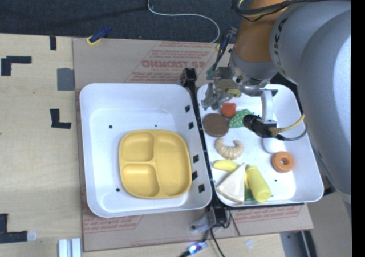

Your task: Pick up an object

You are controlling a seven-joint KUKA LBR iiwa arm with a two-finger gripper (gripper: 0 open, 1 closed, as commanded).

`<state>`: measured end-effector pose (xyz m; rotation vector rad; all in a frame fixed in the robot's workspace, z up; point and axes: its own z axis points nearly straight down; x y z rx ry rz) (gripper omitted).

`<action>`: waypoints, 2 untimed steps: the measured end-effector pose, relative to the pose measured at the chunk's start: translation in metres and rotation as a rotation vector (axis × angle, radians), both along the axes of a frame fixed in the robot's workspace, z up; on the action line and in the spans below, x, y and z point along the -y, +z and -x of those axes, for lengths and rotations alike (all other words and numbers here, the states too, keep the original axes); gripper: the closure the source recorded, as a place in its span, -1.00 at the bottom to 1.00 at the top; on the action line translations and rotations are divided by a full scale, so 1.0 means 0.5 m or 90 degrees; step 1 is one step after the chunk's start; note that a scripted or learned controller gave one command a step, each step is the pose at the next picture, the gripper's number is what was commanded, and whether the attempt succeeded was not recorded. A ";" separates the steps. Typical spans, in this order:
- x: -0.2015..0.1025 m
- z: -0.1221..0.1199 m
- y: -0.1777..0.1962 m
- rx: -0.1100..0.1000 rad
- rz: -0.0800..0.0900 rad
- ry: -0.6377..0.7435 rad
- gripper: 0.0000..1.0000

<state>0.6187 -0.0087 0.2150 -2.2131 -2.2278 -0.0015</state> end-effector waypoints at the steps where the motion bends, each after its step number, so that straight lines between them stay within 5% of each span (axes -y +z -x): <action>1: -0.026 -0.047 0.038 0.001 0.001 -0.002 1.00; 2: -0.002 -0.033 0.032 -0.001 0.002 -0.004 1.00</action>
